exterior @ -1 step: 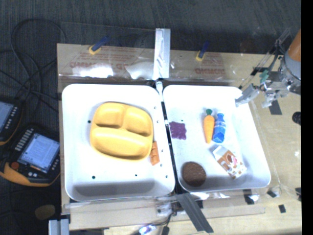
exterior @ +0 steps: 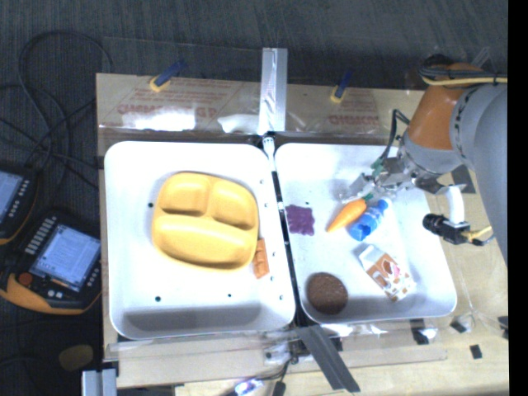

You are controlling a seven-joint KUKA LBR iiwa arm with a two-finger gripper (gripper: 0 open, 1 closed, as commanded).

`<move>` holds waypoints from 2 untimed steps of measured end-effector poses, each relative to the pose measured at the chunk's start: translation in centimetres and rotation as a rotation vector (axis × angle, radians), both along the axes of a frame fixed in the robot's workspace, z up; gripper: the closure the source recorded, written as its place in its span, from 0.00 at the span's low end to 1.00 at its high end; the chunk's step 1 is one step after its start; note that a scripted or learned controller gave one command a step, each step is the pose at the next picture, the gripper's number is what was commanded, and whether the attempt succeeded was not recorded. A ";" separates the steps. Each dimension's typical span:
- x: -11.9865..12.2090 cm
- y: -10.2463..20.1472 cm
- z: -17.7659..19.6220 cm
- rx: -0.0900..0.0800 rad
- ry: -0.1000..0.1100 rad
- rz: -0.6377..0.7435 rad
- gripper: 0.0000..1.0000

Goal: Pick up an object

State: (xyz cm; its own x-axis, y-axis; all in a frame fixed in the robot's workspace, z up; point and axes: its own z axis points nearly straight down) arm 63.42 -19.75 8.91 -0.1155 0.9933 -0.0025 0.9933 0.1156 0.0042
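tool (exterior: 373, 181) above carrot (exterior: 346, 214), fingers unclear

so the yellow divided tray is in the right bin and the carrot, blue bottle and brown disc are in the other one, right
Not quite: the yellow divided tray sits in the left bin, not the right. The camera view shows this. The carrot, blue bottle and brown disc are indeed in the other bin, the right bin, where the end effector reaches in.
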 end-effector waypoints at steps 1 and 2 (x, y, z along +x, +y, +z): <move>-3.6 -1.2 0.2 0.002 -0.009 0.167 0.00; -3.5 -1.1 1.1 0.002 -0.013 0.167 1.00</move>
